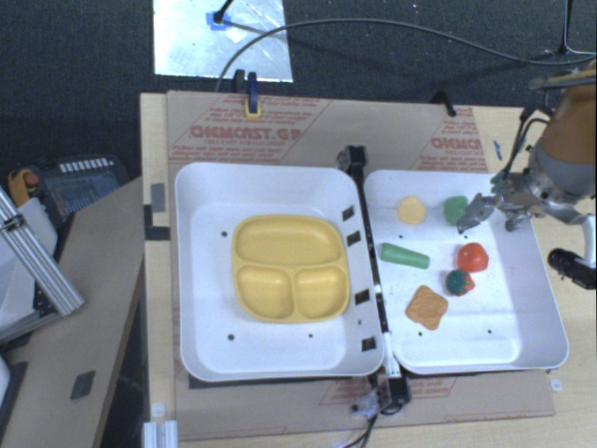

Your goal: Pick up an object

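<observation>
The right bin holds several small items: a yellow round piece, a green piece, a green cylinder, a red tomato-like piece, a small teal and red piece and an orange cracker-shaped piece. My gripper hangs over the bin's upper right part, just right of the green piece and above the red one. Its two fingers stand apart, open, with nothing between them.
The left bin bears a yellow three-compartment tray. A black divider strip runs between the bins. The arm's orange band and grey wrist come in from the right. A cable and a foil sheet lie beyond the bench.
</observation>
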Robot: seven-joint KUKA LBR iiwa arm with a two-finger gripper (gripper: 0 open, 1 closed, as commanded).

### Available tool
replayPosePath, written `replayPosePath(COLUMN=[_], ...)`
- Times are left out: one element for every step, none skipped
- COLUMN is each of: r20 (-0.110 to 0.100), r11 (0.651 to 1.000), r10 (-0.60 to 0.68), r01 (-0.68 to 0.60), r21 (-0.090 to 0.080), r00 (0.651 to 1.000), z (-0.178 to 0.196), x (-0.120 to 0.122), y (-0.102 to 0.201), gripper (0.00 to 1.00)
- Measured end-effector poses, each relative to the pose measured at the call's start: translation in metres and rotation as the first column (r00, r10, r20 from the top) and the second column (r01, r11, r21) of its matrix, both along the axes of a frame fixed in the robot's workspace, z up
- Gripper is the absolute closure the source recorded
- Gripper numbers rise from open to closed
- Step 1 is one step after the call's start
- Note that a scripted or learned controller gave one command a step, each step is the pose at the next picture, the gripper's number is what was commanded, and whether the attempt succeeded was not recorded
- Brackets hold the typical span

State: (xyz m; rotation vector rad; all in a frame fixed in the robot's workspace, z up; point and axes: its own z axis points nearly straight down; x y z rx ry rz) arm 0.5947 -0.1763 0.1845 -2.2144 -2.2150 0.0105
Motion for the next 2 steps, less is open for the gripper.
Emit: replayPosePath(r20=[0.013, 0.011], r11=[1.000, 1.000], r10=[0.003, 0.006], r01=[-0.003, -0.006], r21=[-0.002, -0.002], r00=[1.000, 1.000], z=[0.008, -0.035], x=[0.003, 0.007], y=[0.001, 0.006], gripper=[0.00, 0.00])
